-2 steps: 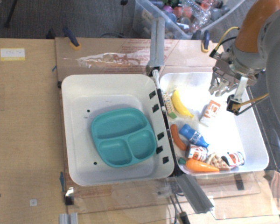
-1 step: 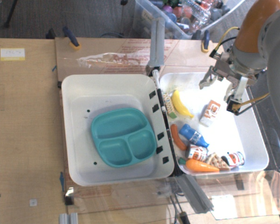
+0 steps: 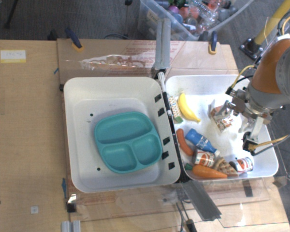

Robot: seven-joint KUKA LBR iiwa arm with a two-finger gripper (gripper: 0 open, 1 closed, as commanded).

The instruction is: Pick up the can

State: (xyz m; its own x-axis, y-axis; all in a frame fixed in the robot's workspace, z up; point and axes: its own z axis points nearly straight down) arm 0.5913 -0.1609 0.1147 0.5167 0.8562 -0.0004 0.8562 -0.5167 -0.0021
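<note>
Hovering over the right bin [image 3: 268, 166], the gripper [image 3: 224, 116] clamps a small can [image 3: 225, 123] between its fingers.

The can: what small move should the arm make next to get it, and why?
Probably shift the pincer toward the near edge of the right bin. It sits mid-bin beside the banana, while a can lies on its side near the front wall, next to the carrot and the blue packet. I can't tell whether anything is between the fingers.
</note>
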